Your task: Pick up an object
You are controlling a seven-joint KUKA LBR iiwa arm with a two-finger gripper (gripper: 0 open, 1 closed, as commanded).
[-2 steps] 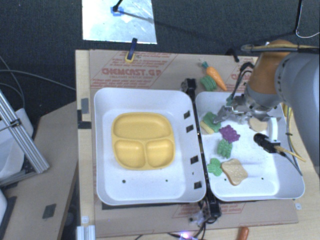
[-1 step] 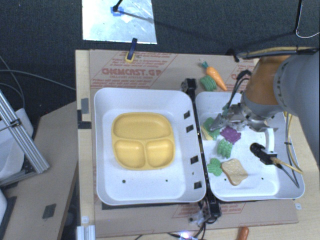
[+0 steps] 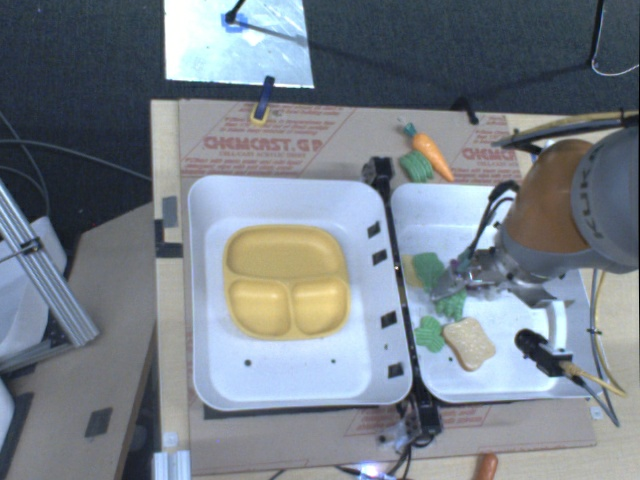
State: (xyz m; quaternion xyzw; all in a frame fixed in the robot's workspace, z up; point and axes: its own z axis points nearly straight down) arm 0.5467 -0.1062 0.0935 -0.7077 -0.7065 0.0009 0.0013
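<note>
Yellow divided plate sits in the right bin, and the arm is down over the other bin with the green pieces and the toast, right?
Not quite: the camera view shows the yellow divided plate in the left bin. The arm is over the right bin, by the green pieces and the toast.

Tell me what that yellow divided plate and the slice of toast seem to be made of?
The yellow divided plate looks like moulded plastic: even colour, soft sheen, rounded compartments. The slice of toast is probably toy food, plastic or foam; its matte tan face and neat pale edge look too uniform for bread, though the view leaves that open.
</note>
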